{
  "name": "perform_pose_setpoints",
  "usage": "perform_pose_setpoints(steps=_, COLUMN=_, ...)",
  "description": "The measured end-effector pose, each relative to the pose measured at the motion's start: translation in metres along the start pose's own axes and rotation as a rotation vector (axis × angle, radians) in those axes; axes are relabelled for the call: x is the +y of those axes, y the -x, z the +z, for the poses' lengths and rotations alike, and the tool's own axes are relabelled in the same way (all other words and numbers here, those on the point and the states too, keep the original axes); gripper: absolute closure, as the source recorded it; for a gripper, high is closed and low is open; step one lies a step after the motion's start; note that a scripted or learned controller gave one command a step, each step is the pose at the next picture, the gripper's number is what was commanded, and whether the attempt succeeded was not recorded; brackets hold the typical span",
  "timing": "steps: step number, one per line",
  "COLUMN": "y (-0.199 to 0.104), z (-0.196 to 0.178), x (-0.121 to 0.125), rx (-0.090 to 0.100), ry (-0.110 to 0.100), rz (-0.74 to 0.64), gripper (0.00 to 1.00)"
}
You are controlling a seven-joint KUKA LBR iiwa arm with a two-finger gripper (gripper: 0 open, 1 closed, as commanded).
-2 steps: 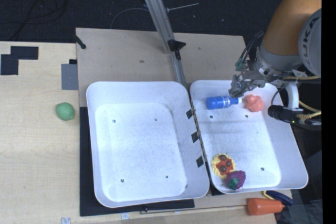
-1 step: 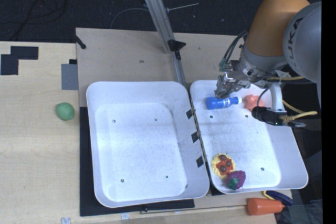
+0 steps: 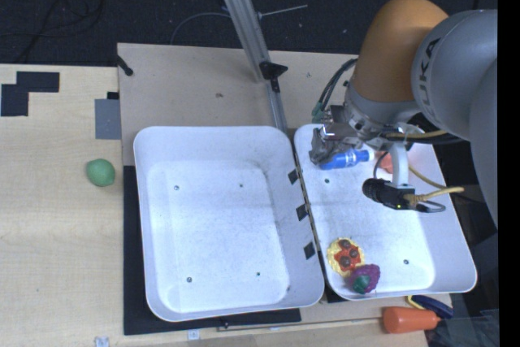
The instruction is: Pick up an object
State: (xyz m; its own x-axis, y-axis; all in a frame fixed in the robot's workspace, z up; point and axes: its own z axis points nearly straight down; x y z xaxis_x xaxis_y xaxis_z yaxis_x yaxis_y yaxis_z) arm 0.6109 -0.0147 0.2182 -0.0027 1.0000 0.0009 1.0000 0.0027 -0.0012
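Two white bins side by side, the arm reaching in over the right bin.

One gripper sits low at the far left corner of the right bin, with a blue object lying just beside its fingers; whether the jaws are clenched on it or released I cannot tell. A yellow and red toy and a purple and green toy lie touching near the bin's front edge. The left bin stands beside it. A green ball rests on the bench well to the left, and an orange object lies outside the right bin's front edge.
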Motion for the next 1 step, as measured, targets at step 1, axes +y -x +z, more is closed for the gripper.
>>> perform_pose_setpoints(steps=1, y=-0.0594, z=0.0007, x=-0.0151, rx=0.000, ry=0.000, rz=-0.001, gripper=1.00)
